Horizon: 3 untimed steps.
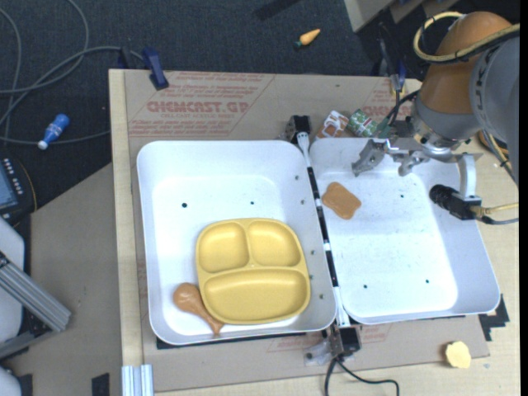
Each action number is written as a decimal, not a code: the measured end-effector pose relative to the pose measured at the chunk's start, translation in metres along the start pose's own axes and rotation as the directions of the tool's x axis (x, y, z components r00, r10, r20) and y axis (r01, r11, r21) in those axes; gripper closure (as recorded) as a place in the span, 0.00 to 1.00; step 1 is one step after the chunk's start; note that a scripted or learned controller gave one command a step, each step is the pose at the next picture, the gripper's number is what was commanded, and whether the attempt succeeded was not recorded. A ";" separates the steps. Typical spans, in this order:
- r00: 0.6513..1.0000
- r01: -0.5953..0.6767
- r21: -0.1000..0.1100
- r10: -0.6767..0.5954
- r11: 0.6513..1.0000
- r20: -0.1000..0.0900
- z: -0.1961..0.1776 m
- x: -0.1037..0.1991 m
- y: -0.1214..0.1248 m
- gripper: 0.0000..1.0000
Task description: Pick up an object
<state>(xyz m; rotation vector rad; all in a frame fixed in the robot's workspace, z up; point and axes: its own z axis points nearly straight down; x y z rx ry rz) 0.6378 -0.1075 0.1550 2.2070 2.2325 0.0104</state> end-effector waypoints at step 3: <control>1.000 -0.005 0.003 0.005 1.000 0.003 0.027 0.003 0.030 0.00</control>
